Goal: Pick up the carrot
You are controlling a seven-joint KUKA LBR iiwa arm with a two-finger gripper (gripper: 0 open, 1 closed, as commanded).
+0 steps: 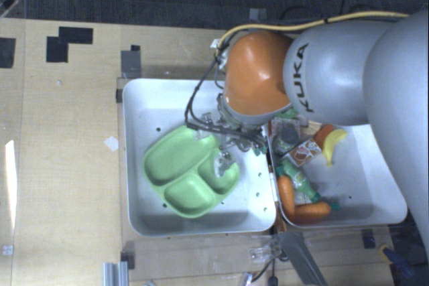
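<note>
The carrot (pixel 310 212) lies flat along the front wall of the right bin (pixel 375 211), orange with a green tip at its right end. A second orange, elongated piece (pixel 286 191) stands just left of it, against the wall between the bins. My gripper (pixel 224 161) hangs below the orange wrist band, over the left bin, above the right compartment of the green divided plate (pixel 175 159). It is well left of the carrot and nothing of the carrot is at it.
The left bin (pixel 141 211) holds the green plate. The right bin also has a banana (pixel 333 144), a small printed box (pixel 303 153) and green items. The big grey arm covers much of the right bin's back half.
</note>
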